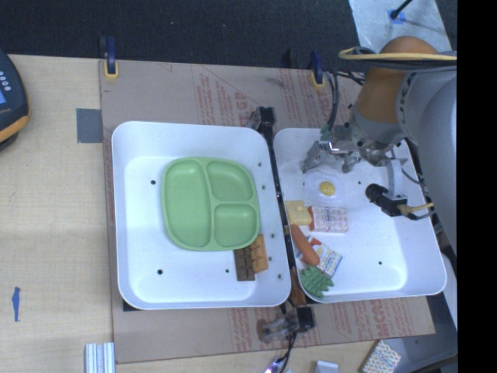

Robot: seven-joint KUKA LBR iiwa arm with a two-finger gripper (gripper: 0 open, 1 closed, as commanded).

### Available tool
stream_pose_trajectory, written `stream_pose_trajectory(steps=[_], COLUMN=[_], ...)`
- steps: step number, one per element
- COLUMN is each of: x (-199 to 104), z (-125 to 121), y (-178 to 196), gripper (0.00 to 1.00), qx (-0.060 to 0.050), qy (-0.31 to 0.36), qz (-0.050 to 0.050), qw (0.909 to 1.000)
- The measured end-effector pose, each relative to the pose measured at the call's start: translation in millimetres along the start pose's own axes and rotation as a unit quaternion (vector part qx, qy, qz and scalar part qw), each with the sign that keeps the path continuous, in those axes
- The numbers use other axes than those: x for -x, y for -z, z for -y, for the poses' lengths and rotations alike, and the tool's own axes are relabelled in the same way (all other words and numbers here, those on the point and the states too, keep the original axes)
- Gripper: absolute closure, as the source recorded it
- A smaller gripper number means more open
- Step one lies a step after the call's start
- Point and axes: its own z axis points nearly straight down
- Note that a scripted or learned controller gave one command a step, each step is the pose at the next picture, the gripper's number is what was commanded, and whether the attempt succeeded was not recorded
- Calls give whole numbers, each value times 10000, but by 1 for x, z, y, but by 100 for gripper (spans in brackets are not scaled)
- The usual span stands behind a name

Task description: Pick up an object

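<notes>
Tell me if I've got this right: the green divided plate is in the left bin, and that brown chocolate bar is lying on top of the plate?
Not quite. In the camera view the green divided plate is in the left bin, but the brown chocolate bar lies on the bin floor beside the plate's lower right edge, not on top of it.

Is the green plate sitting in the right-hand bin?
No. The green plate lies in the left bin, next to a brown waffle piece.
</notes>
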Motion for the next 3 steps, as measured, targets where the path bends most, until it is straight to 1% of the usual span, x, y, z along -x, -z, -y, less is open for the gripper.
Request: stream_pose_trajectory(steps=[1, 2, 3], x=[-4, -3, -3], z=[35, 33, 33], y=[-1, 11, 10], gripper=[0, 100, 0], qx=[-47, -27, -37], qy=[-22, -13, -12], qz=[-6, 3, 1], qw=[10000, 10000, 10000])
